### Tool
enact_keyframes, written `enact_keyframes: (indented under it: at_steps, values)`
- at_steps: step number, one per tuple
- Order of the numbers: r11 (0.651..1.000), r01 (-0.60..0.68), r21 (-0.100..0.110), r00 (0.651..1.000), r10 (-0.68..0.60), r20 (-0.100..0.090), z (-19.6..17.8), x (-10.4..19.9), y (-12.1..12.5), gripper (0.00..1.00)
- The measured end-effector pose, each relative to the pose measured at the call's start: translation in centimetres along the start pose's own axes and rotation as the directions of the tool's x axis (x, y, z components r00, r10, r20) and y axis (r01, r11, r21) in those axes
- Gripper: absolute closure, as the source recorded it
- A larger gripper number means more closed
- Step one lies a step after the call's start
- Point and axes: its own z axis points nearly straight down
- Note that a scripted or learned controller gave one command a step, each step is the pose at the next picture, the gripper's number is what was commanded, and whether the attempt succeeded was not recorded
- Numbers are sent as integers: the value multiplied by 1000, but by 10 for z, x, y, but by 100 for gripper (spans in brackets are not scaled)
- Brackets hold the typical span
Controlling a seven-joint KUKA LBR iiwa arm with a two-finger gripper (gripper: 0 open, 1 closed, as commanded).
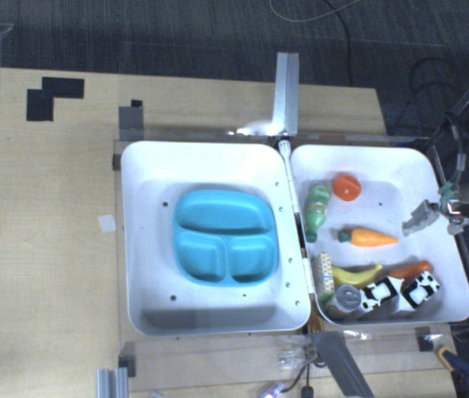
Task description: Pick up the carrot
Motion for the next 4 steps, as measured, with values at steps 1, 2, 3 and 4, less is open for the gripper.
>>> enact_keyframes:
  at_steps: [1, 2, 3, 4]
  values:
    - [960, -281, 4, 960, 281, -1, 54, 36, 23, 0]
    - [969, -246, -3, 969, 246, 1, -62, 29, 3, 0]
    - [910, -414, 3, 910, 414, 0, 24, 62, 45, 0]
    - [913, -407, 0, 913, 407, 0, 4, 52, 51, 0]
